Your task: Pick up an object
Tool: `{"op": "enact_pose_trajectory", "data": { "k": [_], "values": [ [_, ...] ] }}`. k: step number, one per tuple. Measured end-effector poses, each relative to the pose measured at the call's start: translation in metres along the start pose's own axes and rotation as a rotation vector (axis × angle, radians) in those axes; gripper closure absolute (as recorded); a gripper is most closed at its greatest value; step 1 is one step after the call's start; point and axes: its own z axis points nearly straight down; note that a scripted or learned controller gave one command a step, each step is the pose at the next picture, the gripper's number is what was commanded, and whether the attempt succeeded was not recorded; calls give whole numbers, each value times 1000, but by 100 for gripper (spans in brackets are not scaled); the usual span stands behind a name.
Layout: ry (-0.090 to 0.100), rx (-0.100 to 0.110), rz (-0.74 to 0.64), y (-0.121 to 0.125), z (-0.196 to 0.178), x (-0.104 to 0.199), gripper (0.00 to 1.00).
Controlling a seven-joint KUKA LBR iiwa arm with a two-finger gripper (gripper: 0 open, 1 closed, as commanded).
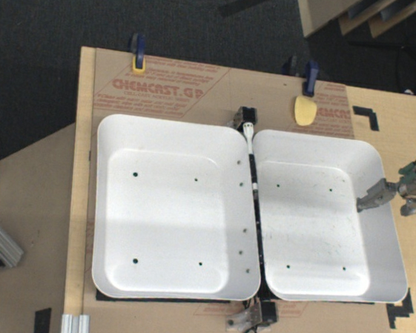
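Dark carpet floor (77, 5) around a brown bench board (202, 87)

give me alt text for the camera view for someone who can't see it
Two shallow white bins sit side by side on a brown board, seen from above. A gripper reaches over the right bin's right rim. Blue clamps hold the board's far edge.

Beyond the right white bin (375, 272): a yellow clamp pad (305, 110); at its left, touching, the left white bin (108, 188).
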Motion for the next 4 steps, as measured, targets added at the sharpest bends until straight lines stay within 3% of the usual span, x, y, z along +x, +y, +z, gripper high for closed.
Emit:
{"op": "enact_pose_trajectory", "data": {
  "k": [1,2,3,4],
  "values": [
    [-2,-20,-7,-4,-149,56,0],
    [2,14,4,1,0,19,0],
    [-2,-4,1,3,-19,19,100],
    [4,9,-5,15,54,72,100]
  ]
}}
